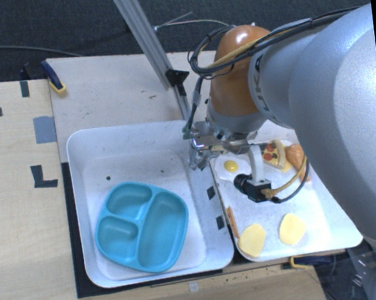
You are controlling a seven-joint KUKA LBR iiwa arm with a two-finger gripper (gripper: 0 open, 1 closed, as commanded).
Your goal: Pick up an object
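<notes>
Gripper [199, 155]: over the ridge where the two bins meet, toward their far edge; open or closed, cannot tell; nothing seen held.
Nearest target: small round yellow plastic piece [231, 166], in the right shallow white bin [322, 214], close to its left wall, just beside the gripper.
Other candidates: two pale yellow flat pieces [252, 240] near that bin's near edge; blue three-compartment plastic plate [143, 226] in the left shallow white bin [107, 156].
Step in hand: lining up for a grasp, probably early.
Doing it well: shift right, clear of the walls; centre over the small piece; descend straight; close only once astride it.
Risk: clipping a wall; piece skidding aside.
</notes>
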